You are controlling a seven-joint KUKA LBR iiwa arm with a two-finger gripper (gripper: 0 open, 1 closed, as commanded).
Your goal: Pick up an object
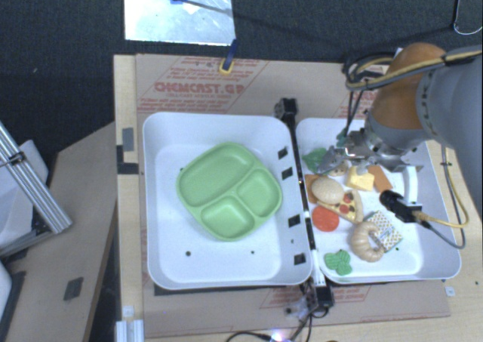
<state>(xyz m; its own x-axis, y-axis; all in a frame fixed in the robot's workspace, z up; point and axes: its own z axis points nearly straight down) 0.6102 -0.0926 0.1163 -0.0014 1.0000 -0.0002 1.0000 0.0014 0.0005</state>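
Observation:
The right white bin (434, 261) holds several toy foods. Among them are a dark green leafy piece (315, 158), a tan bread roll (326, 187), a pizza slice (349, 205) and a red tomato slice (325, 218). It also holds a yellow cheese wedge (360, 180), a beige pretzel (363, 243) and a green broccoli piece (338, 261). My gripper (343, 153) is low over the bin's upper left part, just right of the leafy piece and above the bread roll. I see nothing held in it.
The left white bin (162, 257) holds a light green divided plate (229, 191). A black divider (298, 182) separates the bins. The grey arm with its orange band (404, 103) and yellow cables crosses the right bin's upper right. A checkered packet (385, 229) lies by the pretzel.

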